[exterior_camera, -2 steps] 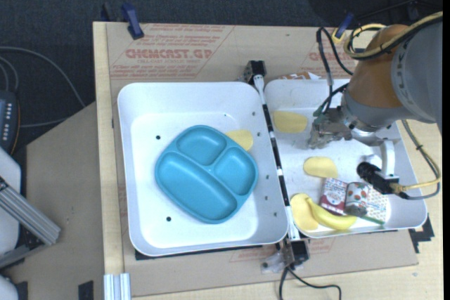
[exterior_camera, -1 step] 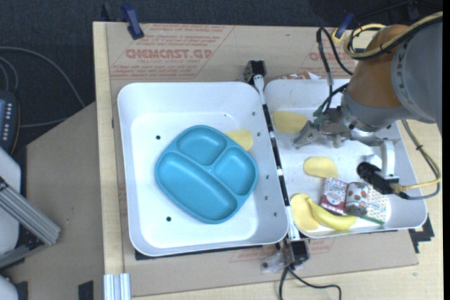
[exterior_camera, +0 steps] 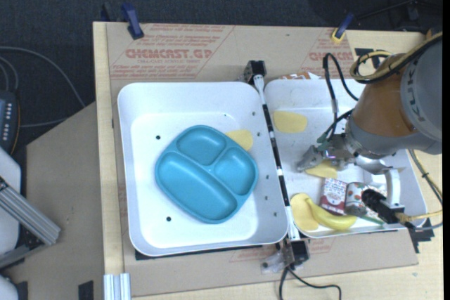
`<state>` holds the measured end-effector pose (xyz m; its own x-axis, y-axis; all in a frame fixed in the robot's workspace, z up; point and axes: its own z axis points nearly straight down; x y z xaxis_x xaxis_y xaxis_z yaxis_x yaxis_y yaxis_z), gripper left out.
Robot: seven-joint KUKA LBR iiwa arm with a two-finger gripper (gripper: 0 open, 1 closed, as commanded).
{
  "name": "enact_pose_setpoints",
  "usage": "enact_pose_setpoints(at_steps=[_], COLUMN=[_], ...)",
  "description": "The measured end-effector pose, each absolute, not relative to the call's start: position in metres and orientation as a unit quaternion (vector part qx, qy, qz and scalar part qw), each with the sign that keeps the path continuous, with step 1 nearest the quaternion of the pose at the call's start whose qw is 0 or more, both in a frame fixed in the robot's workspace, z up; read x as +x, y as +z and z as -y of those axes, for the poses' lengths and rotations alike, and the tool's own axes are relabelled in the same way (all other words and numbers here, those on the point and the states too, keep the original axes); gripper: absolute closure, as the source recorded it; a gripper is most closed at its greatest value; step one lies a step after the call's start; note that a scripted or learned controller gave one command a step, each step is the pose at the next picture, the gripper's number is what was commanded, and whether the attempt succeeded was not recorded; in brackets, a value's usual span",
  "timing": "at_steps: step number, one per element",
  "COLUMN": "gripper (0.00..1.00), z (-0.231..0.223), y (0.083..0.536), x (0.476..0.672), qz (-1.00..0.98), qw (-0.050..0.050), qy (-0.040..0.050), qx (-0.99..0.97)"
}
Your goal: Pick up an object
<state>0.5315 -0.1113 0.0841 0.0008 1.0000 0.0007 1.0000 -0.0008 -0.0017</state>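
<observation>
My gripper (exterior_camera: 311,159) hangs low over the middle of the right bin (exterior_camera: 302,89), coming in from the right. Just under its tip lies a small pale yellow piece (exterior_camera: 324,170); whether the two touch is unclear. A red and white packet (exterior_camera: 335,194) lies just in front of that. A yellow banana (exterior_camera: 318,216) curls along the bin's front left corner. Near the bin's back left rests a flat yellow oval (exterior_camera: 290,121).
The left bin (exterior_camera: 140,151) holds a blue divided plate (exterior_camera: 205,173), with a yellow piece (exterior_camera: 241,139) peeking out behind its right edge. A raised divider (exterior_camera: 273,151) runs between the two bins. The arm's body covers the right bin's right side.
</observation>
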Motion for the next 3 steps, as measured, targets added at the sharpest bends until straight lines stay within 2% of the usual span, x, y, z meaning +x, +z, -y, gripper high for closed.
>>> enact_pose_setpoints(at_steps=[1,2,3], gripper=[0.00,0.00,0.00], z=[0.147,0.126,0.103], y=[0.085,0.084,0.084], x=[0.597,0.532,0.527], qz=[0.707,0.707,0.707], qw=[-0.001,0.001,0.001], qy=[0.0000,0.0003,0.0003], qx=[-0.707,-0.707,-0.707])
